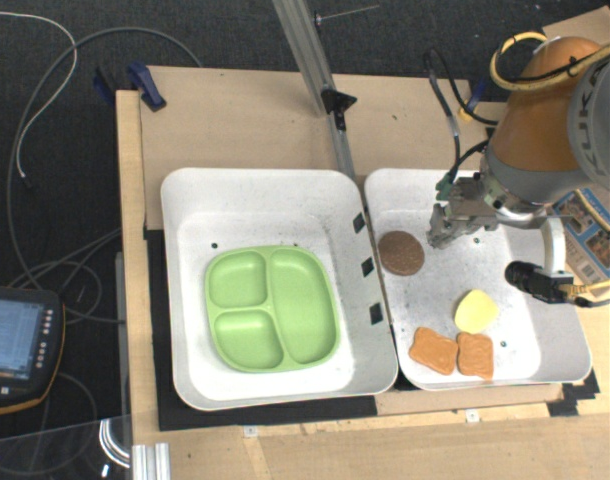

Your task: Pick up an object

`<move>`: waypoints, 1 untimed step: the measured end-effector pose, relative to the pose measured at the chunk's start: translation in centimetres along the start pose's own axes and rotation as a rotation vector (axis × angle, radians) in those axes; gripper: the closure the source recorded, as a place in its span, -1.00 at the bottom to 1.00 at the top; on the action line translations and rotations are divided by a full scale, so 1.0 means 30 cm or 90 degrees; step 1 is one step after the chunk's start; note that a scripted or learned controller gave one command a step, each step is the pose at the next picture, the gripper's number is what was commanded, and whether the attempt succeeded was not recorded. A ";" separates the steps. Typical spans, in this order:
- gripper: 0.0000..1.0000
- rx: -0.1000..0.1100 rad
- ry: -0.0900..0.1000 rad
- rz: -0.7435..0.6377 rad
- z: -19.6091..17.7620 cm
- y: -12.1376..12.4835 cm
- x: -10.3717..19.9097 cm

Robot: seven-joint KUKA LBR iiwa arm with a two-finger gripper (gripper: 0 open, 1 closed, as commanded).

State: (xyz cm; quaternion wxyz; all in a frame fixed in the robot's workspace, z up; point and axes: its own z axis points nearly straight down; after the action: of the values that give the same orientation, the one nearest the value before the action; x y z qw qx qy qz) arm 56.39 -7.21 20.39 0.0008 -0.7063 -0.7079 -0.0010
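In the right bin (545,368) lie a round brown disc (401,253), a pale yellow piece (476,311) and two orange-brown pieces (433,350) (475,355) near the front wall. My gripper (442,232) hangs over the right bin's upper middle, just right of the brown disc and slightly above it in the view. Nothing shows between its tips.
The left bin (185,218) holds a green divided plate (273,308). A grey metal pole (307,38) slants down to the seam between the bins. Black clips (369,268) sit along that seam. A black part (533,280) juts over the right bin's right side.
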 end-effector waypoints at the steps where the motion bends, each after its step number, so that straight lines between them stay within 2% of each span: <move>1: 1.00 -0.001 -0.003 0.004 0.114 0.163 -0.177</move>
State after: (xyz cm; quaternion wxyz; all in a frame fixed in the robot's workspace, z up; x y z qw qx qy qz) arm 61.28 -12.49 16.95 -0.0019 -0.7083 -0.7059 0.0000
